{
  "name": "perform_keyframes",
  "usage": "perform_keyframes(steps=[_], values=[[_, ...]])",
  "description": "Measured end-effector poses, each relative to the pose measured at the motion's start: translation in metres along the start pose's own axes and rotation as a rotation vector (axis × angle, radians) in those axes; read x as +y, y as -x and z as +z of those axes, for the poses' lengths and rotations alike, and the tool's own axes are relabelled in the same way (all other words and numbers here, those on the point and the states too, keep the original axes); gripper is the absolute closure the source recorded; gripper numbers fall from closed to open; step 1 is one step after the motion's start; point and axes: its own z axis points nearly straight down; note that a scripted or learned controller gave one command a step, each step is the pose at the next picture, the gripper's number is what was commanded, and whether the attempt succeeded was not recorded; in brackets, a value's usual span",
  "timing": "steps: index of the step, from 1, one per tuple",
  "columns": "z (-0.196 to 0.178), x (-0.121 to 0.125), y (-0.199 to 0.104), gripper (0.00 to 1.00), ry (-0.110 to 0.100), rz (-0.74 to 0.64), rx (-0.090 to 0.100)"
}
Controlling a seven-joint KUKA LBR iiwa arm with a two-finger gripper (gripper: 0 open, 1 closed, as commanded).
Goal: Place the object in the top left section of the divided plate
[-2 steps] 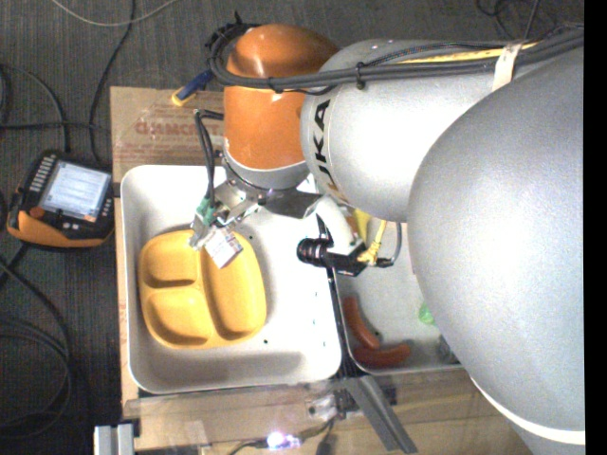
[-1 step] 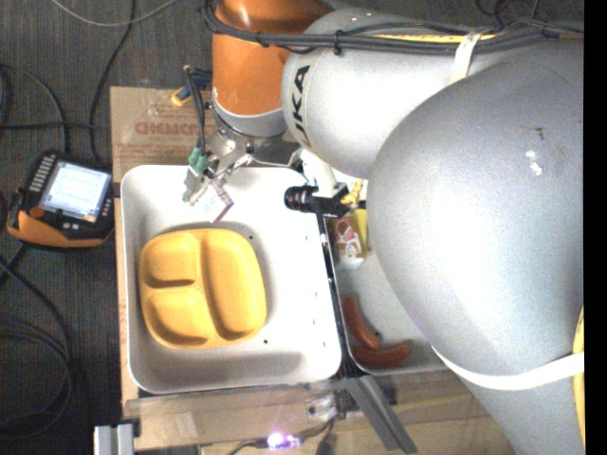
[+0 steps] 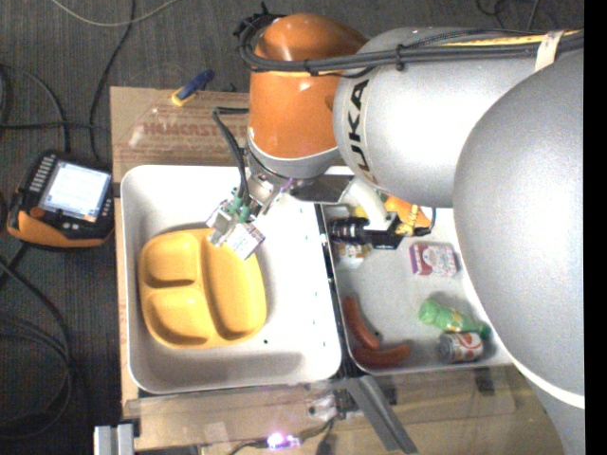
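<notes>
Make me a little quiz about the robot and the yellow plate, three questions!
1. True or false: the divided plate lies in the left bin.
2. What is long and reddish-brown in the right bin? A) hot dog B) spoon C) sock
3. Fill in: the gripper hovers over the plate's top ____ edge.

Key
1. True.
2. A, the hot dog, near a green bottle and a can.
3. Right.

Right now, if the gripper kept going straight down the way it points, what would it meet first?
Most likely the yellow divided plate, near its upper edge under the gripper, though the height between them is unclear from this view.
</notes>
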Motion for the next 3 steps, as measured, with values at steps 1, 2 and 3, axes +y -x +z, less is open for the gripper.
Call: perform_keyframes(steps=[1,2,3], values=[[-0.013,-0.017,-0.04,1.0,0.001,-0.078,0.0],[0.033,-0.017,-0.093,1.0,0.0,-0.169,0.002],[0.022,-0.06,-0.063,1.0,0.001,-0.237,0.001]])
